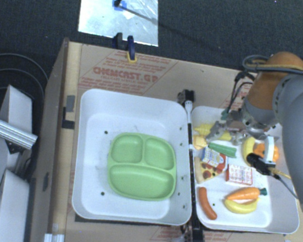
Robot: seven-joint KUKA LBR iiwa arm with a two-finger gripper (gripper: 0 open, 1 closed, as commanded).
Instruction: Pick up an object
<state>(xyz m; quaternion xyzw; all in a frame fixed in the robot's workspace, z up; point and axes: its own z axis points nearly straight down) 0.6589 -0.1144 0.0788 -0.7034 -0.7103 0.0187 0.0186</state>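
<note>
Arm is reaching into the right bin (279, 220); hand (229, 128) is hovering low over the toy food pile (220, 154) at the bin's far end. Grip state: cannot tell. Best bet: be settling squarely over one piece, clear of neighbours, before closing

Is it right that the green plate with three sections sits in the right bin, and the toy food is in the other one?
No. The camera view shows the green plate in the left bin. The toy food, like the carrot and sausage, lies in the right bin.
</note>
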